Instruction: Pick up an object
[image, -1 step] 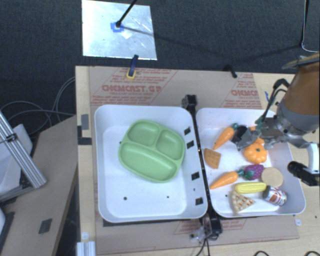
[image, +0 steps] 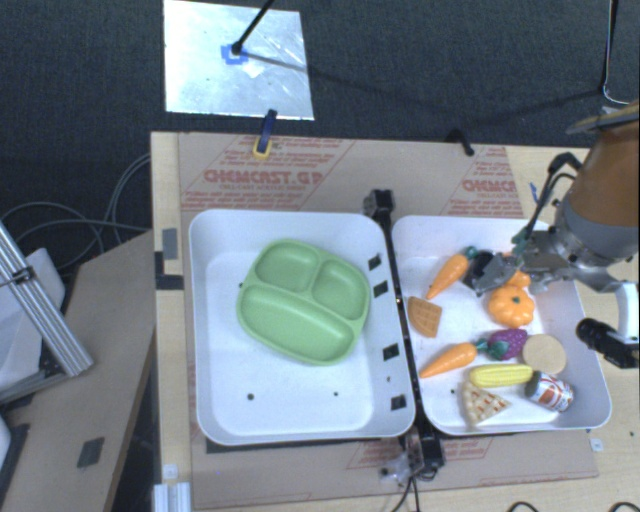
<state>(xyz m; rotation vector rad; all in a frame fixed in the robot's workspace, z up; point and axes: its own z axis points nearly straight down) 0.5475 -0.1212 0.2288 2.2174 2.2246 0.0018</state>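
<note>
Seemingly the pick is at its reaching stage and nothing is lifted yet. The gripper sits low over the right bin, near its far edge, with its dark fingertips beside the top of the pumpkin and just right of the upper carrot. Whether the jaws are released or clenched I cannot tell; the wrist hides them and no object shows between them. So the grasp, the closing and the lift all seem left to do.

The likely target is the pumpkin or that carrot, both in the far half of the right bin and both resting on its floor.

Counted, the right bin holds two carrots, the second nearer the front; one pumpkin; one waffle by the left wall; one purple eggplant at the middle; one tan round disc toward the right wall; one corn cob; one pizza slice at the front edge; and one can lying on its side at the front right corner.

The left bin holds one green divided plate, near its centre. Two bins in all, side by side.
</note>
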